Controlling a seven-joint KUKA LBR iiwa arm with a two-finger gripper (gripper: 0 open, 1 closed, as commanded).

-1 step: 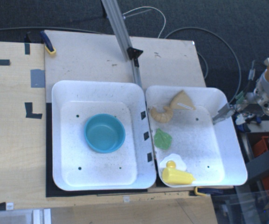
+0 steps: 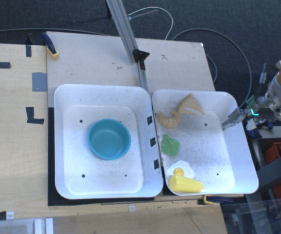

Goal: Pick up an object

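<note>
The right bin [image 2: 237, 145] holds a tan croissant [image 2: 168, 119], a tan wedge [image 2: 190, 105], a green leaf piece [image 2: 170, 145], a fried egg toy [image 2: 180, 170] and a yellow block [image 2: 184, 184]. A blue bowl [image 2: 109, 139] sits in the middle of the left bin [image 2: 67, 101]. My gripper [image 2: 230, 119] hangs over the right bin's right rim, reaching in from the arm [image 2: 274, 101] at the right edge. It is well to the right of the croissant and wedge, and nothing shows in it.
A slanted metal post [image 2: 124, 23] rises behind the bins, clamped where they meet. Cables [image 2: 237, 48] loop across the dark floor behind the bench. The wooden table [image 2: 13, 145] extends to the left.
</note>
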